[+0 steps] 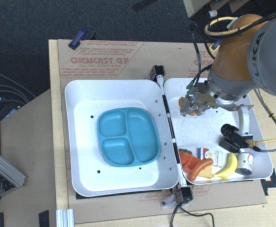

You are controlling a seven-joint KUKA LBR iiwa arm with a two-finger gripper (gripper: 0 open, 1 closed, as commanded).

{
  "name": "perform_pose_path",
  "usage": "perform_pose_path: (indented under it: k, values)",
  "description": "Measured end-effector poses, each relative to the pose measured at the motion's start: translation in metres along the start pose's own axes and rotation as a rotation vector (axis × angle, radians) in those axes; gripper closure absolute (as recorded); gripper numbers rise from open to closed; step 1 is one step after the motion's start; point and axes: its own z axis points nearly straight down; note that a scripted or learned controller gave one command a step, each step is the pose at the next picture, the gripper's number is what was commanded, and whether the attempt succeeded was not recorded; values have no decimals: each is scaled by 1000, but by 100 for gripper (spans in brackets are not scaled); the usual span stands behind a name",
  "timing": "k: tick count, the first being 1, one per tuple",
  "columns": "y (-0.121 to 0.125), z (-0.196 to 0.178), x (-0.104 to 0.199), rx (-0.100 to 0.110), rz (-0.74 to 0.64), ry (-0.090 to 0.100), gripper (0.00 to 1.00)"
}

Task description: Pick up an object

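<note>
Brownish object (191, 109) sitting at the far-left end of the right bin (209, 136), tucked right under the gripper (194, 103). Honestly can't tell how wide it's standing open, or whether it's gripping anything at all. Guessing at the risks here: closing on air, or shoving the thing against the bin wall, being so near that edge. Banana (227, 167) lying well apart in the near corner, so no snagging there.

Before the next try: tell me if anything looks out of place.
Nothing spilled or damaged. The blue plate lies flat in the left bin. The toys, a banana among them, are heaped in the right bin's near corner.
</note>
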Motion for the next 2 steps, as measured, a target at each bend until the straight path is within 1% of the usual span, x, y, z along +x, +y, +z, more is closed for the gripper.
perform_pose_path:
  k: [1, 2]
  values:
    - [-78, -51, 54, 3, 1, 1, 100]
    - [-78, -56, 22, 0, 2, -1, 100]
